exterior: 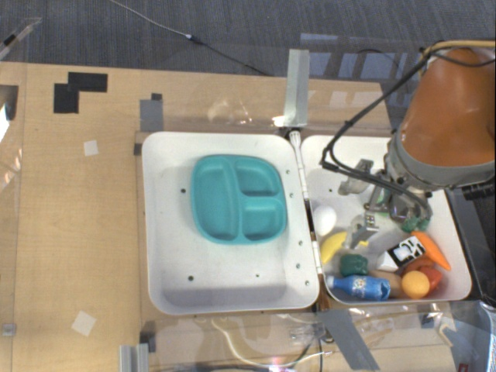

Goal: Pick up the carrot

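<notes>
The carrot [432,249] is orange and tapered and lies in the right bin [314,152] near its right wall, pointing toward the lower right. A black-and-white tag [408,250] rests against its left side. My gripper [373,237] hangs over the middle of that bin, just left of the carrot and the tag. It is open, and nothing shows between its fingers [361,232]. The arm's orange band [453,107] fills the upper right and hides the bin's far right corner.
Around the gripper in the right bin lie a white egg [324,219], a yellow fruit [333,246], a green item [354,264], a blue bottle [360,287] and an orange ball [416,284]. The left bin [167,285] holds a teal divided plate [237,198].
</notes>
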Controlling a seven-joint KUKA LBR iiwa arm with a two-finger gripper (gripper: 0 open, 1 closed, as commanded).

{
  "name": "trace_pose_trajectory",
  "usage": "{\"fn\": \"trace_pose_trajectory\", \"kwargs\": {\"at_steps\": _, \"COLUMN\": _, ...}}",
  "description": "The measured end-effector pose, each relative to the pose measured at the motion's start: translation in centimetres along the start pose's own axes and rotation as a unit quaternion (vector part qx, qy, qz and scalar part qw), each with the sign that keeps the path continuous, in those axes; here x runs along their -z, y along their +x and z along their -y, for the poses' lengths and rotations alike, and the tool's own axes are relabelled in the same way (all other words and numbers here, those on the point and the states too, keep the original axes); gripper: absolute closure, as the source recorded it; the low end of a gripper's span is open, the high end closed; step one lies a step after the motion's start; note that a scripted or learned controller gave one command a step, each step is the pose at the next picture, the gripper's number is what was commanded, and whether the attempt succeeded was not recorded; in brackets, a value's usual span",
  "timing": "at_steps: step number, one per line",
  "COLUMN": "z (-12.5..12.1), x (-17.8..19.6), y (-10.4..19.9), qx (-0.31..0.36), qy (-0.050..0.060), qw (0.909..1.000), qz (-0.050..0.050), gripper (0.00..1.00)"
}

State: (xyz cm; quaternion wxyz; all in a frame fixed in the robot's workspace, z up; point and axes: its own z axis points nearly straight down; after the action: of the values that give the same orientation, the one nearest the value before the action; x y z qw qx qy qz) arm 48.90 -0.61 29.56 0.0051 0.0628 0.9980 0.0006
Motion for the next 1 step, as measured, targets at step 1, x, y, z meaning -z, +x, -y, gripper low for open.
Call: {"fn": "trace_pose_trajectory", "kwargs": {"at_steps": 1, "z": 0.0, "x": 0.0, "y": 0.0, "qx": 0.0, "qy": 0.0, "qw": 1.0, "qz": 0.0, "gripper": 0.0}}
